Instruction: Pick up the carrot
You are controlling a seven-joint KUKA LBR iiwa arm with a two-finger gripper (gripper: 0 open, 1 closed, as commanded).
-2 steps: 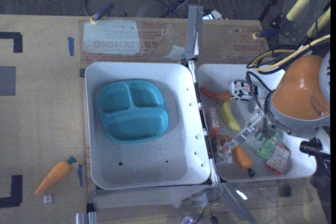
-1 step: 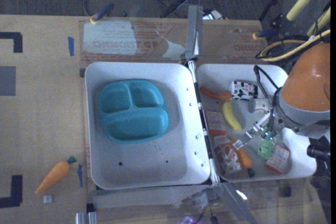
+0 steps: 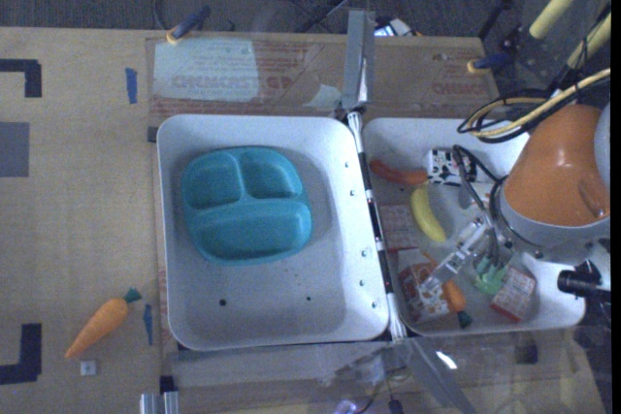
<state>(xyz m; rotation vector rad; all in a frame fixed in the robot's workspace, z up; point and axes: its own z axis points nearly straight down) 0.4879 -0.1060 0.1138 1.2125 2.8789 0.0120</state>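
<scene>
A small carrot point(image 3: 454, 295) lies in the right bin point(image 3: 553, 313), towards the bin's 7 o'clock corner, orange body pointing up-left and its green tip at 5 o'clock. It touches a red packet point(image 3: 418, 284) lying just at its 9 o'clock. The gripper point(image 3: 470, 261) hangs just at the carrot's 1 o'clock, close above it; the carrot is not in its grasp (whether the gripper is open or closed cannot be told from this slant). A small green item point(image 3: 490, 279) sits at the gripper's 4 o'clock, and a red-and-white box point(image 3: 514, 295) lies beyond that, near the bin's lower rim.

At the gripper's 11 o'clock lies a yellow banana point(image 3: 427, 214), and farther up a red sausage point(image 3: 398, 174) with a black-and-white box point(image 3: 445, 166) just at its 3 o'clock. The grey arm with its orange band point(image 3: 558, 172) comes in over the bin from 3 o'clock, trailing yellow and black cables.

The left bin point(image 3: 281, 315) holds 1 teal divided plate point(image 3: 247, 204) with 3 compartments, set in the bin's upper half.

A 2nd, larger carrot point(image 3: 97, 326) lies on the bare bench point(image 3: 68, 228), well apart from both bins, at 8 o'clock from the left bin, its green top pointing towards 1 o'clock.
</scene>
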